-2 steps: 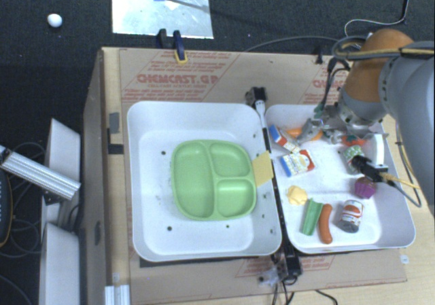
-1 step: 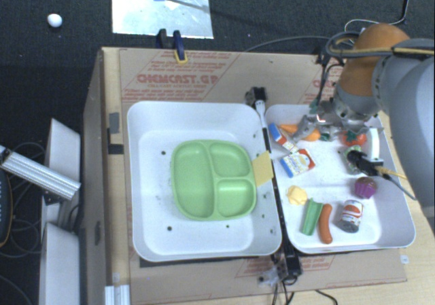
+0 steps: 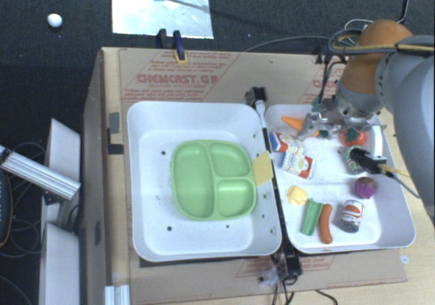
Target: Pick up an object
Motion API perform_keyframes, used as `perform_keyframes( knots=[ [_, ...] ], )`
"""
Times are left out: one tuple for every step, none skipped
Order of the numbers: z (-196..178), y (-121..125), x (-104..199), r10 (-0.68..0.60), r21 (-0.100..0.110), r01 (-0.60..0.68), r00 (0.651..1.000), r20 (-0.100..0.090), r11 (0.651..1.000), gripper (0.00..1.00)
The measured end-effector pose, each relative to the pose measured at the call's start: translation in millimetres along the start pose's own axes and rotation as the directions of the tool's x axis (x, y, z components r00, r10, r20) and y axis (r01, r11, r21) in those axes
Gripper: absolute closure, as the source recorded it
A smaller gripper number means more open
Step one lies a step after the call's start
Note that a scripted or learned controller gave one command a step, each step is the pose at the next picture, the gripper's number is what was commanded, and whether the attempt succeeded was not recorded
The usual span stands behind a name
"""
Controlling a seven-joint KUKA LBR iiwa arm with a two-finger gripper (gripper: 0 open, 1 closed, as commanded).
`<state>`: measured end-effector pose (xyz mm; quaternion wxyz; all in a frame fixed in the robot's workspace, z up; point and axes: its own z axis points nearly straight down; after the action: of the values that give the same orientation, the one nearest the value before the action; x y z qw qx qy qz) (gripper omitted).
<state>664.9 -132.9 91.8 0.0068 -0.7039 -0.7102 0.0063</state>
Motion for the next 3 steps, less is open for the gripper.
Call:
perform_keyframes(
  knots=[
    [-107,-23,66,0.004,-0.025,-0.004,1.0,0.001,1.0,1.0],
    [-105,-23,66,0.005,-0.022,-0.005,1.0,0.001,1.0,0.0],
    [-25,-5,12,0.008,-0.018,-0.008,1.0,0.002,1.0,0.0]
  ],
)
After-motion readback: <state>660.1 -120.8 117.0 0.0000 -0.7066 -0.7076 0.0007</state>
